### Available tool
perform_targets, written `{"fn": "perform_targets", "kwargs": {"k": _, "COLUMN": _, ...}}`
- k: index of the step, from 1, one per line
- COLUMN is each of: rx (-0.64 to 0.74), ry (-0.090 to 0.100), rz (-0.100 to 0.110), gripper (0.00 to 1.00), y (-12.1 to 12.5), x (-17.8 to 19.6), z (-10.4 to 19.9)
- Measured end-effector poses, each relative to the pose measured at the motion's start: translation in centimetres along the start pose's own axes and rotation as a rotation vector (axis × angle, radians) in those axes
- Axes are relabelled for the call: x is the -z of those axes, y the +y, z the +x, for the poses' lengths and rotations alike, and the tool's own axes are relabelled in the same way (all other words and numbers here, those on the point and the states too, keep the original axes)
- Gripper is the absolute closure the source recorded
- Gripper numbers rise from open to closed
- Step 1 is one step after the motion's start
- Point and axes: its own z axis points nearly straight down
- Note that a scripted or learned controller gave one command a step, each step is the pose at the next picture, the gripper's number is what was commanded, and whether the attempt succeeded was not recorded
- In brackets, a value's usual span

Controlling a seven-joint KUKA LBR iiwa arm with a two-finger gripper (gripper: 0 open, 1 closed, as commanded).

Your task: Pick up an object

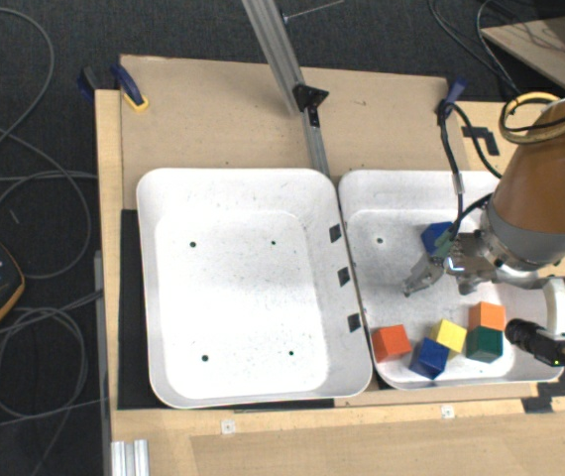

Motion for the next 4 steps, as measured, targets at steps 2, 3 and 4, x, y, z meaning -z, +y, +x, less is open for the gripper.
{"fn": "perform_targets", "kwargs": {"k": 2, "rx": 0.000, "ry": -0.002, "rz": -0.009, "gripper": 1.00, "y": -0.5, "x": -3.1, "z": 0.1}}
{"fn": "perform_targets", "kwargs": {"k": 3, "rx": 0.003, "ry": -0.003, "rz": -0.015, "gripper": 1.00, "y": -0.1, "x": 2.7, "z": 1.0}}
{"fn": "perform_targets", "kwargs": {"k": 4, "rx": 0.001, "ry": -0.002, "rz": -0.005, "gripper": 1.00, "y": 0.0, "x": 1.7, "z": 1.1}}
